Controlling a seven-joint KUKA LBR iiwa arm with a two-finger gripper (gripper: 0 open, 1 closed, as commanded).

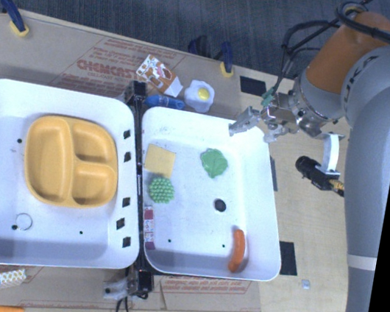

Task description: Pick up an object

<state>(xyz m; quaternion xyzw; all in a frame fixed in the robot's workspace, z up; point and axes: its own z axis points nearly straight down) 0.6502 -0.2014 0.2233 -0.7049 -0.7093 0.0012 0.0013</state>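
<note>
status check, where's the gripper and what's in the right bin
Gripper over right bin's far rim, holding nothing. In that bin: yellow block, green leafy piece, green bumpy ball, orange sausage. Nothing blocking them.

Grey arm (371, 108) reaches in from right; hand (257, 121) tilted leftward, empty.

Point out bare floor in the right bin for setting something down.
Free: the patch between the green leaf, black disc and orange carrot; also the near-left floor below the green ball. Crowded: the left side, where the yellow square sits beside the ball.
</note>
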